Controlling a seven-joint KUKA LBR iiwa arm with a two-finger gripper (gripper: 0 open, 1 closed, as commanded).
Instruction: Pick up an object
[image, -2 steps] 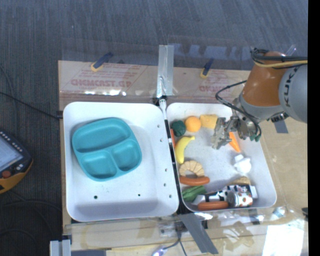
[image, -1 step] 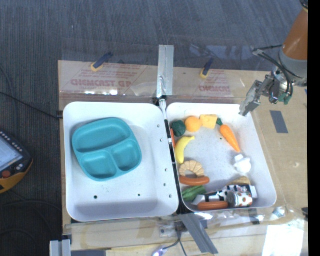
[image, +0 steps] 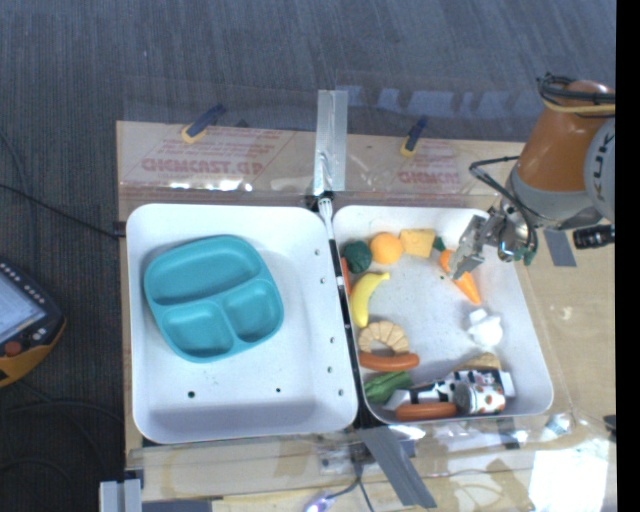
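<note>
The gripper (image: 466, 256), whose grip I cannot tell, is hovering over the right bin (image: 535, 345), just above the carrot (image: 467, 288).

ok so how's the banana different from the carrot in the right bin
The banana is yellow and curved, and it lies near the bin's left wall; the carrot is orange and tapered, and it lies towards the right side just below the gripper. The banana looks longer. Both are toy foods lying flat in the right bin.

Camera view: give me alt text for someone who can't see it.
The gripper hangs over the right bin, at an orange carrot among toy foods including a banana. The left bin holds a teal divided tray.
</note>
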